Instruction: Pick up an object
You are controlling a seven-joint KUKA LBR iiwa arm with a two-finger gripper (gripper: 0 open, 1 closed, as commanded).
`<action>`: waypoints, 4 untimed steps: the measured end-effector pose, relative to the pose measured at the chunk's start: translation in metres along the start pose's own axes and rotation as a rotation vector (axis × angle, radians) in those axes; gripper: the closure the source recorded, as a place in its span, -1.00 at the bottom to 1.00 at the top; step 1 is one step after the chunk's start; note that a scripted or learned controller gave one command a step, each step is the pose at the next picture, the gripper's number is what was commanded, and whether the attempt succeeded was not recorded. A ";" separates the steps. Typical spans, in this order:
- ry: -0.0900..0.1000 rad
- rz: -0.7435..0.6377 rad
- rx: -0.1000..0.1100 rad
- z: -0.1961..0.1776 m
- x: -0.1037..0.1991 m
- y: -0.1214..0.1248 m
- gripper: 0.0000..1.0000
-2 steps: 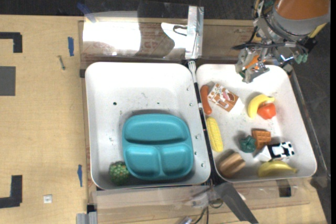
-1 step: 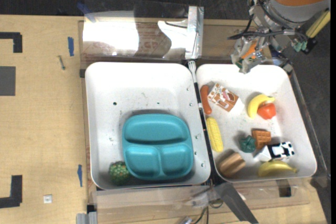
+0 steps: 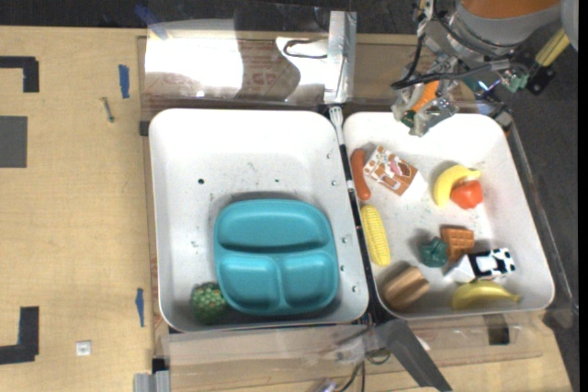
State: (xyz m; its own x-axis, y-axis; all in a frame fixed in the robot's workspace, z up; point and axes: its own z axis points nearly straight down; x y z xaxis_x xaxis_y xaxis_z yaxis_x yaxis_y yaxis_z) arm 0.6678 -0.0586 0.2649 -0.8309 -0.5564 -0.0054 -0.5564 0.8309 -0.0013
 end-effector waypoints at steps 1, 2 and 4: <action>-0.004 -0.224 0.004 -0.007 0.021 -0.033 1.00; -0.005 -0.409 0.006 -0.018 0.046 -0.070 1.00; 0.006 -0.334 -0.011 0.141 0.108 -0.035 -1.00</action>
